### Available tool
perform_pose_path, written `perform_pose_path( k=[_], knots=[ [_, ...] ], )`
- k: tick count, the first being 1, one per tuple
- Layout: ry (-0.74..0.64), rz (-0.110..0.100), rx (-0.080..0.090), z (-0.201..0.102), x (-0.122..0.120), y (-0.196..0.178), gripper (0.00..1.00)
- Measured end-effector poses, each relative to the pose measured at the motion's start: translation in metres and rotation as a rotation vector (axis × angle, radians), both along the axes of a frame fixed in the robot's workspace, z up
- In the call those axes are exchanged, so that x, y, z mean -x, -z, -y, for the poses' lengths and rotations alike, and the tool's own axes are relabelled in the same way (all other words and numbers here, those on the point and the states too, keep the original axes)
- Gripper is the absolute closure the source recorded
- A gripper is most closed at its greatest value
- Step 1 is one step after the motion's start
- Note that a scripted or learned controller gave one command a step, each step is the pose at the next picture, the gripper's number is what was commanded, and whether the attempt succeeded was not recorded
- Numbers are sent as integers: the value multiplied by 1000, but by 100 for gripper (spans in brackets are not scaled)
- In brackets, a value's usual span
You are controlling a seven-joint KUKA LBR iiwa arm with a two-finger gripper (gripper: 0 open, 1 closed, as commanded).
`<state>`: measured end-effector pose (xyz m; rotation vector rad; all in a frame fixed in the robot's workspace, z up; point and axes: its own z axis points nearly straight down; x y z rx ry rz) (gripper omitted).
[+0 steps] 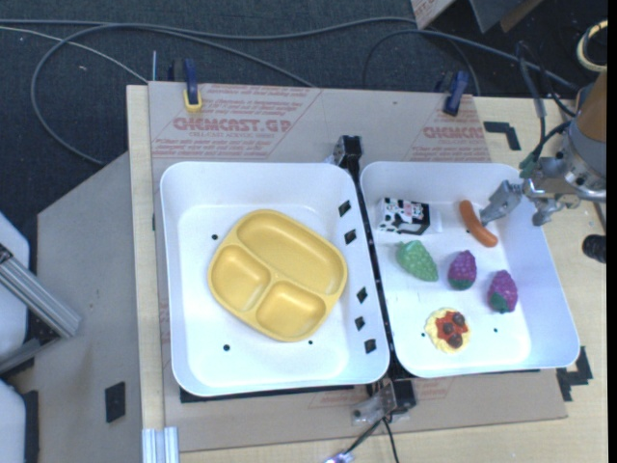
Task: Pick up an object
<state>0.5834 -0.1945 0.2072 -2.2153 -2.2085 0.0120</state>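
On a cardboard-topped bench [241, 114], the gripper [521, 204] hangs with fingers spread, grasping nothing, just right of an orange carrot [477, 224] in the right bin [554, 287]; a yellow divided plate [278, 274] sits far left of it.

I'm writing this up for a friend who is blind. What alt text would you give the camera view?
A robot gripper hovers over the right bin, beside an orange sausage toy, fingers spread and holding nothing. That bin also holds a cow-patterned carton, a green toy, two purple toys and a small pizza toy. The left bin holds a yellow divided plate.
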Motion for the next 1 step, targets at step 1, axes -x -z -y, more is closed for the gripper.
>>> perform_pose_path(
  k=[1],
  knots=[
    [-4,14,3,0,-3,-8,0]
  ],
)
